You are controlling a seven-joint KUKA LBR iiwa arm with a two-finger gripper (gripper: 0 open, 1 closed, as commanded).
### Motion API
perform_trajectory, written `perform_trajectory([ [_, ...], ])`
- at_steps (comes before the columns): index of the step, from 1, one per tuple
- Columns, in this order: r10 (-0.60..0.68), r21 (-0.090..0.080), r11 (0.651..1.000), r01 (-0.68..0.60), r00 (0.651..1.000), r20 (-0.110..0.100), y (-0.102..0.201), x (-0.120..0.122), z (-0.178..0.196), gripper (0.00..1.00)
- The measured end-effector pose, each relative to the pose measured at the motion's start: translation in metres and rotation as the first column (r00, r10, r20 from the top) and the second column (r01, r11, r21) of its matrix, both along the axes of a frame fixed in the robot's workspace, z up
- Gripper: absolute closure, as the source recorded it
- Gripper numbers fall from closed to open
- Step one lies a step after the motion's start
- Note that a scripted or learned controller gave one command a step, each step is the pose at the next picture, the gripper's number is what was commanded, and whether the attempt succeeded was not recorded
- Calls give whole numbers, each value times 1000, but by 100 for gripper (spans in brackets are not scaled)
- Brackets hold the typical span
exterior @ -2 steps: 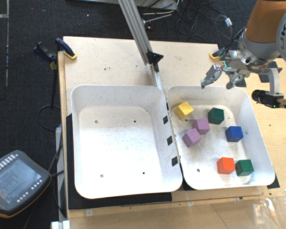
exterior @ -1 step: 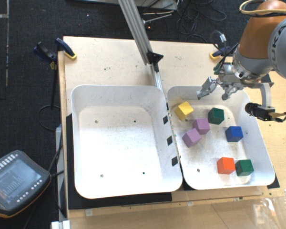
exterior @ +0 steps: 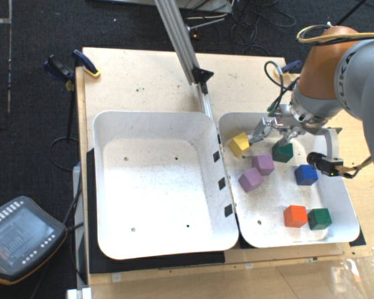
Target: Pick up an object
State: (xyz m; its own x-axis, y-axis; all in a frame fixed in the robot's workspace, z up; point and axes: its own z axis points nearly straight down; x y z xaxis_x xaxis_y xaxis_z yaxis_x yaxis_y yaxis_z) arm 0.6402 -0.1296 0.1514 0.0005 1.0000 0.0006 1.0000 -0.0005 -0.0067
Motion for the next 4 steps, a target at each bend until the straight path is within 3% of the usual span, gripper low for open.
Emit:
perform_trajectory([
  [1,1,-5,1000,-1,1000,23,-1,5,-27,0],
  [2,-2,-3,1000,2,1000,27,-1,6,-17,100],
  [3,4,-2,1000,-4,1000,14,7,5,43,100],
  [4,3,-3,1000,-3,1000,16,5,3,107,100],
])
